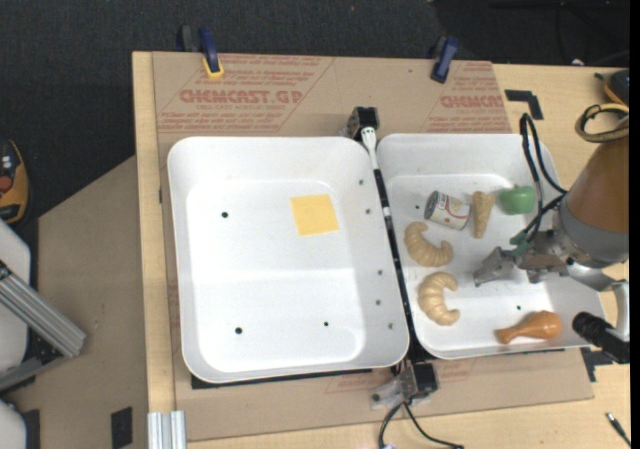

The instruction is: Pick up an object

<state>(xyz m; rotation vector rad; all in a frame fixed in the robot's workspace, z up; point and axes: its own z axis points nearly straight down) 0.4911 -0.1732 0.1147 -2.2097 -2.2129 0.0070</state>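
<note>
Your nearest candidate is the lower croissant (439,298), lying in the right bin (455,149) just left of the gripper (492,268). It looks like light, stiff plastic, smooth and curved, so take it across the thick middle. A second croissant (428,244), a small can (447,208) and a drumstick (529,327) lie nearby. Whether the gripper is open, you cannot tell. A yellow square (314,215) sits in the left bin (200,162).

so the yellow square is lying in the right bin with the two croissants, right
Not quite. The camera view shows the yellow square lying in the left bin, on its own. The two croissants are in the right bin, as you said, along with a small can, a green piece and an orange drumstick shape.
</note>
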